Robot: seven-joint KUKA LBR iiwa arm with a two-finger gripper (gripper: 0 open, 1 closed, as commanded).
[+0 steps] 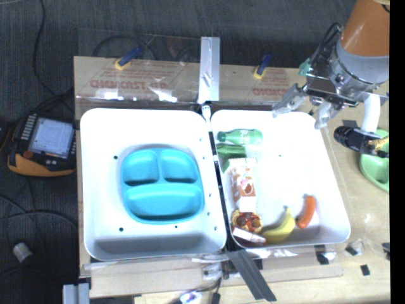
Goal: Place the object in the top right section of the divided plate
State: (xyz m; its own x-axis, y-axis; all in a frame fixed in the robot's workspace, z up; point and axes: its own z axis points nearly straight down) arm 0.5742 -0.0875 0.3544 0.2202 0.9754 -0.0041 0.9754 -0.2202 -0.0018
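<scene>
Claw (305, 111) spread, holding nothing, above right bin's (329, 170) far rim; blue divided plate (163, 183) sits unobstructed.

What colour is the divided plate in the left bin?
Light blue; the divided plate shows clearly in the camera view.

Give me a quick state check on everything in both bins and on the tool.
Divided plate: flat in left bin, all sections bare.
Green bottle: lying on its side, right bin.
Snack packet: lying flat by the divider.
Banana: lying near front wall.
Orange sausage: lying beside banana.
Tool: above right bin's back edge, holding nothing.
</scene>
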